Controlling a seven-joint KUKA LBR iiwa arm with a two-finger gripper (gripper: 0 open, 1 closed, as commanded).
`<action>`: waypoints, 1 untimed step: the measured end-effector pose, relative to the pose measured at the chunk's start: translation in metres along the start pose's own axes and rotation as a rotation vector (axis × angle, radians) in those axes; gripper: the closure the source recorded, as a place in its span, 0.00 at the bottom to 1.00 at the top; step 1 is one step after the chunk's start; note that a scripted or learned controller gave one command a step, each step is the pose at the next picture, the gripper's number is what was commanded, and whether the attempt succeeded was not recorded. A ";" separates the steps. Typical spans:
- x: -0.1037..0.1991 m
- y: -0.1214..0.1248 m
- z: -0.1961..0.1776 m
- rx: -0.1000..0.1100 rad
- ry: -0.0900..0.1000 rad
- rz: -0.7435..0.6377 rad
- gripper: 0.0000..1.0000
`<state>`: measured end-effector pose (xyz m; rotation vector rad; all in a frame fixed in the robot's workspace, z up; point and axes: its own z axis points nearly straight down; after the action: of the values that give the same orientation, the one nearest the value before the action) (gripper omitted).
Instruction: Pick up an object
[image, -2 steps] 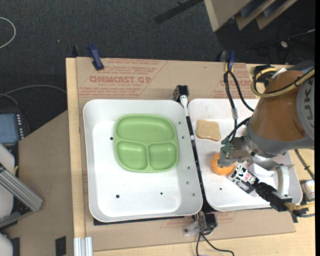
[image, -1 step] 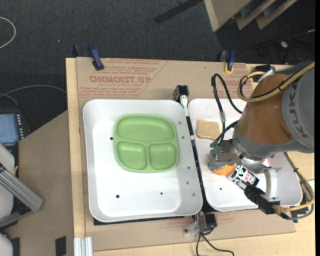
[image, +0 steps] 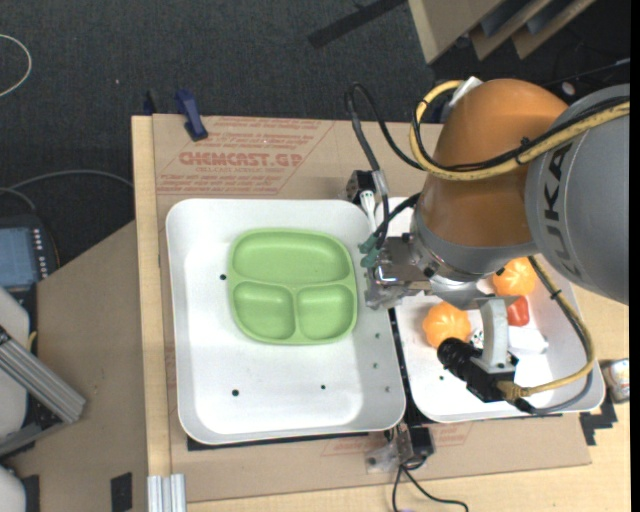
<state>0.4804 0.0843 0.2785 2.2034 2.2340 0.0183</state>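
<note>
Arm is reaching in from the right, its orange band sitting over the seam between the two white bins and covering much of the right bin. Gripper is hanging just past the left bin's right rim, next to the green tray; can't tell what state it's in, the wrist housing is blocking it. Nothing visible in its grasp.

Left bin is holding one green divided tray, three compartments: one wide on top, two smaller below. It's lying flat in the upper middle of the bin, right edge near the gripper, not clearly touching it.

Right bin is holding the candidate objects, mostly hidden under the arm:
- orange round fruit-like object lying near the bin's left side, just under the wrist
- second orange object peeking out further right, partly occluded by the arm
- small red piece just below that one
- white object standing between the two orange ones, exact shape unclear
- black part with a yellow cable lying across the lower half of the bin, looks like arm hardware

Both bins are sitting on a brown cardboard sheet with red lettering; a blue clip is lying at its top left corner.
</note>
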 end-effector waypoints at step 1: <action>0.036 0.000 -0.031 0.007 -0.004 0.009 1.00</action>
<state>0.4794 0.1198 0.3099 2.2145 2.2262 0.0063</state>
